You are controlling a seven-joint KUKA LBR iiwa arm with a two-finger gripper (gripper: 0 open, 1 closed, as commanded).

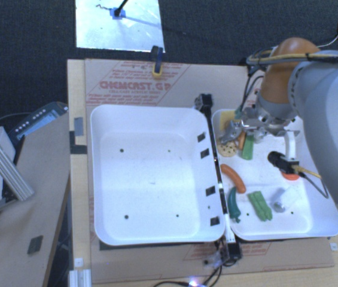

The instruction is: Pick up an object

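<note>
My gripper (238,131) hangs over the far left corner of the right bin (312,220). Just under and beside it lie a tan round perforated disc (228,147) and a small green piece (247,149); whether the gripper touches either is hidden. Nearer the front lie an orange sausage-shaped piece (236,177), a dark green curved piece (234,202), a light green block (259,205) and a small clear grey piece (278,201).
The left bin (151,178) adjoins the right bin along a ridge with black clips (212,160). The arm's grey body (327,118) covers the right bin's far right side. A cardboard sheet (136,84) lies under both bins.
</note>
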